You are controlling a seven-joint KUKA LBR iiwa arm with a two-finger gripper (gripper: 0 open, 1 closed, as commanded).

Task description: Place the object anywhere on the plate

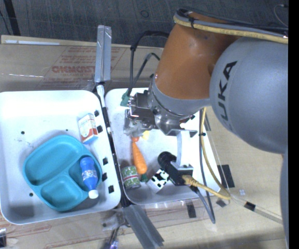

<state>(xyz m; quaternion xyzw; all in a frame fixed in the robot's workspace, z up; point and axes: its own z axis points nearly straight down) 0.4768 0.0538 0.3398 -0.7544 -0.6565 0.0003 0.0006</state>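
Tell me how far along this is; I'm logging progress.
Done: a blue bottle already lies on the blue plate. In hand: the tool hangs over the carrot in the right bin. Left: grasping the carrot and moving it onto the plate.

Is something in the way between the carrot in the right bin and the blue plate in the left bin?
Yes. The carrot lies in the right bin, below the claw. The two bins' adjoining walls stand between it and the plate. A bottle lies on the plate's right edge.

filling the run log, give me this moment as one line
arm over right bin | carrot lying in right bin | blue plate in left bin, bottle on it | carrot not yet placed
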